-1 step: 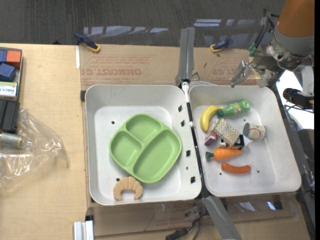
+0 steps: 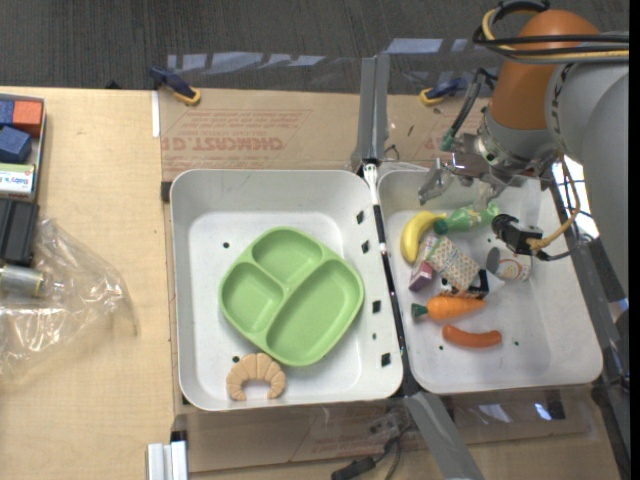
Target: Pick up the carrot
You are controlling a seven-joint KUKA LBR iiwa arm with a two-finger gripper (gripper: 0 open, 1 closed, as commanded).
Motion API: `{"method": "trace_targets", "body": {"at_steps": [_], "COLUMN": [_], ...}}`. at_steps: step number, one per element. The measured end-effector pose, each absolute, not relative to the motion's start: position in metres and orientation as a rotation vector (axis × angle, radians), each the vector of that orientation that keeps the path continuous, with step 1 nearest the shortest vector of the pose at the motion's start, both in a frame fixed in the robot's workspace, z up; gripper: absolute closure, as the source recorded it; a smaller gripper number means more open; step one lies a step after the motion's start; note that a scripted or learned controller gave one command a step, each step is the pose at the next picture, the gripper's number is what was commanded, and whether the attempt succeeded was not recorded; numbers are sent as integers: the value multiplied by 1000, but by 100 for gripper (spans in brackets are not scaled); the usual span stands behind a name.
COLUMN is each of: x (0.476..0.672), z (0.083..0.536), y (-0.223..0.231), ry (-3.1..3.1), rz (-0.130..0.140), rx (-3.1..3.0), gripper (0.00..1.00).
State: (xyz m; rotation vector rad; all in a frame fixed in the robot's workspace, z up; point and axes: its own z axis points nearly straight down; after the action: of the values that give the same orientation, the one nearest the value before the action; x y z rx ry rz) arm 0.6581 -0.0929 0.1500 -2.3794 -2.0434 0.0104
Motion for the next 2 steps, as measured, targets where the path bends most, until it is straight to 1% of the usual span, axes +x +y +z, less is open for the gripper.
{"method": "trace_targets", "body": {"at_steps": [1,2], "x": [651,651], "z": [87,92], "y": [-97,-99], "ry": [-2370,-2364], "rz": [8,12], "rx": [-2051,-2053], "gripper": [0,100]}}
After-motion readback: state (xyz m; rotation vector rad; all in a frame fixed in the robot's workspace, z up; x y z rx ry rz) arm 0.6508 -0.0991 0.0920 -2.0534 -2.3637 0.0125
